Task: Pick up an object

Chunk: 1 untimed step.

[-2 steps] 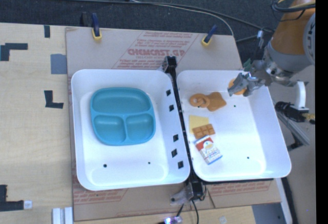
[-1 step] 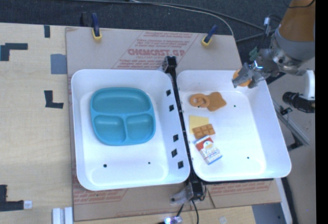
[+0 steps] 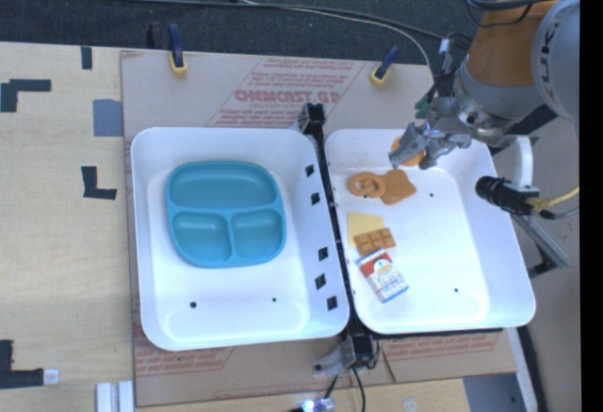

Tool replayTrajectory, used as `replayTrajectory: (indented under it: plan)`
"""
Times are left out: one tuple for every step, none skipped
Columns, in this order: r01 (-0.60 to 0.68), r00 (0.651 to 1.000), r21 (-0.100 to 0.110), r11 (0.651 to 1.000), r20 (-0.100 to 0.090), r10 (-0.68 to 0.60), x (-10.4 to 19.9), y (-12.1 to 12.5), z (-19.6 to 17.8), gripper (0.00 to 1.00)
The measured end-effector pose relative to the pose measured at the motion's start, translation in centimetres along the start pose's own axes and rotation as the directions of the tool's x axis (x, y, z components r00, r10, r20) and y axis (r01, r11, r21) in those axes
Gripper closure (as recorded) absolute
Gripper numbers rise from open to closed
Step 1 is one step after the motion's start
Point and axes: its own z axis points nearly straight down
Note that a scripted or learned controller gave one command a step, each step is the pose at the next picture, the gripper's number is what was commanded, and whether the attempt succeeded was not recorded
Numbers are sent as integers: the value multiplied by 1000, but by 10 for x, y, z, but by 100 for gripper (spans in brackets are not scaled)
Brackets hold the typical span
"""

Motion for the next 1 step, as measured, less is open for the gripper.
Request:
replayTrajectory:
  plan:
    - [0,1000,1,1000,0,0,53,5,14,100]
